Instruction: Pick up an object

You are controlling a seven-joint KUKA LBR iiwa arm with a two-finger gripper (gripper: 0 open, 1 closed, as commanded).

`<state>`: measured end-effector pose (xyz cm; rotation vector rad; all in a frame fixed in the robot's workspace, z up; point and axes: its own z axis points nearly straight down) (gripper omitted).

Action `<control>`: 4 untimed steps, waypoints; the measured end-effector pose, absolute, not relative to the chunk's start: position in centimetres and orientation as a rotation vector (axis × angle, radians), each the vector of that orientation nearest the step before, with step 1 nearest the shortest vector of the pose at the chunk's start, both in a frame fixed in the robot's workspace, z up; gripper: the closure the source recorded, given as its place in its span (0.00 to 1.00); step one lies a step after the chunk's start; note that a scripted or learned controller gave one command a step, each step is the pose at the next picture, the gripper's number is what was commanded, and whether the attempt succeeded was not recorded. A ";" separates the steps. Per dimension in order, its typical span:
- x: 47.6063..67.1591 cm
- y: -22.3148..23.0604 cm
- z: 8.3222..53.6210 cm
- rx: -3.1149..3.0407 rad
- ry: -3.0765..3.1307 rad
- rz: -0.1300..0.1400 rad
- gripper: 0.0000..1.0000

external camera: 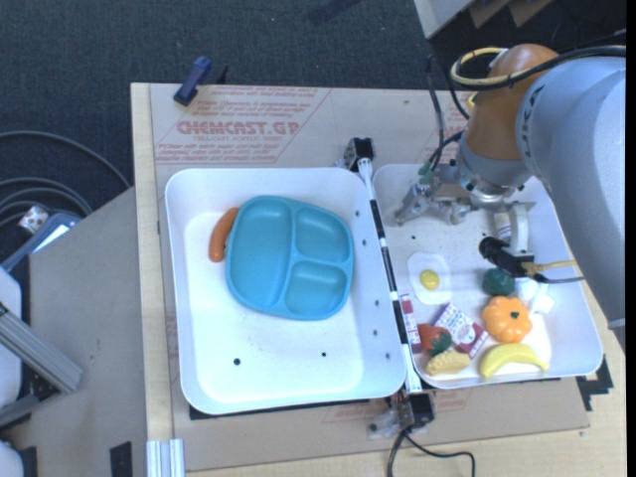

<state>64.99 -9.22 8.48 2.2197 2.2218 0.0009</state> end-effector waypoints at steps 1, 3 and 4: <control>60.0 -9.9 8.4 2.224 2.222 -0.002 0.00; 66.7 -9.5 8.5 2.219 2.222 0.001 0.00; 57.5 -9.7 8.4 2.224 2.222 -0.001 0.00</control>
